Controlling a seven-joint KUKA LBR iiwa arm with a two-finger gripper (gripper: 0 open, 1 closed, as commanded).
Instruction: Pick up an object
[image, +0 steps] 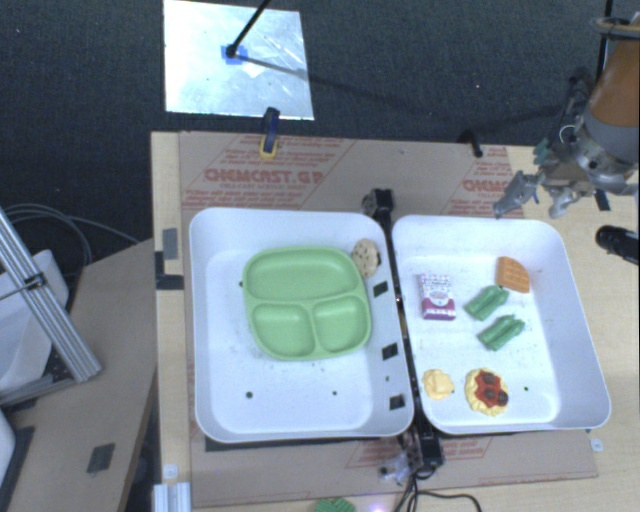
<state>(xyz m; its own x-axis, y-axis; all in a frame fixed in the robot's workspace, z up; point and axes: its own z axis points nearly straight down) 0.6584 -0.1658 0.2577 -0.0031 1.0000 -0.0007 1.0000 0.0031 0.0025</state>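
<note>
arm (612, 110): cut off by the picture's right edge, just its wrist end shows | fingers (515, 195): too small and blurry to tell much | cookie (366, 256): partly tucked behind the green plate (305, 302) | green thing (335, 505) below the bench's near edge: cut off at the bottom

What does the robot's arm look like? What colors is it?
The arm has an orange band with grey metal under it. At its tip is a grey gripper with thin, pointy metal fingers, like a little claw.
</note>
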